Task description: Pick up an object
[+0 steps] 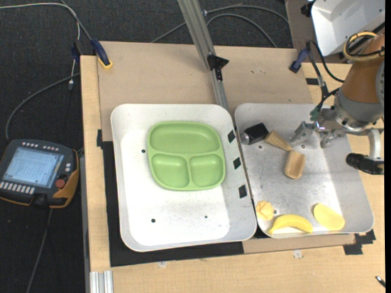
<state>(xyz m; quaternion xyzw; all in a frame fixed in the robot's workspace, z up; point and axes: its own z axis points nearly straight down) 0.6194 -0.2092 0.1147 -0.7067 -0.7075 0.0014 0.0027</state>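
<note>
The right bin [342, 188] holds a black object [255, 132], a wooden wedge [278, 141], a wooden cylinder [294, 164], a banana [290, 224], a yellow rounded piece [328, 217] and a small yellow-pink piece [265, 210]. My gripper [314, 135] hangs over the bin's far right part, just right of the wedge and above the cylinder. Its fingers [303, 131] are spread, open, with nothing between them. The left bin [131, 224] carries a green divided plate [186, 155].
A slanted metal pole [198, 29] crosses the bench's far side and ends between the bins. A black part [365, 162] sticks over the right bin's right rim. Blue clamps [101, 55] grip the bench corners. A teach pendant [36, 173] lies on the floor at left.
</note>
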